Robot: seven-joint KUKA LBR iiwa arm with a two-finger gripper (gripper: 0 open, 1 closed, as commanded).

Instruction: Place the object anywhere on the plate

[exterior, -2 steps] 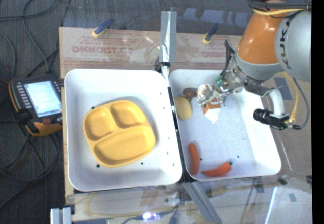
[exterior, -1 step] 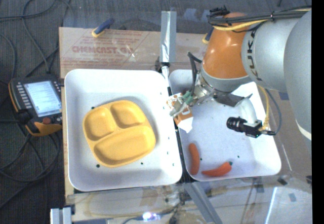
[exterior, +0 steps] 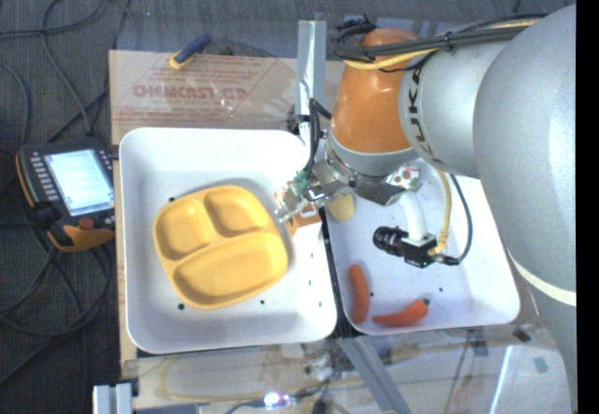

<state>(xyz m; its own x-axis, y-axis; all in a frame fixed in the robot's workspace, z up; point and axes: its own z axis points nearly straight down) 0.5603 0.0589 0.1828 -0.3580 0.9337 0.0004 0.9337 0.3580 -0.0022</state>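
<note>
The yellow plate (exterior: 222, 243) lay in the left bin (exterior: 140, 309). The jaws (exterior: 301, 201) hung by the plate's right edge, at the wall between the bins. I could not tell what they held. Something small and orange (exterior: 301, 221) showed just under them. It looked light and small, so a gentle pinch at its middle would likely do. Two red toy foods (exterior: 358, 292) lay in the right bin (exterior: 487, 290).

Bright, even overhead light here, both white bins (exterior: 140, 155) nearly washed out, soft shadow under the arm (exterior: 487, 103), whole frame slightly soft
</note>
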